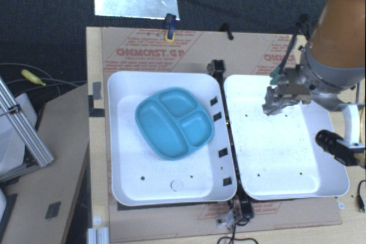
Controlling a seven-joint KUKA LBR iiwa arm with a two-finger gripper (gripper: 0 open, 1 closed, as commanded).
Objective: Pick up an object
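A light blue divided plate lies flat in the middle of the left bin. A small pale round disc rests near that bin's front wall. My gripper hangs over the back part of the right bin, close to its floor, well to the right of the plate. I see nothing held in it. The arm's orange band and grey wrist rise above it at the right.
A black divider strip with clips runs between the two bins. The bins sit on a cardboard sheet. A metal frame stands at the far left, off the bench.
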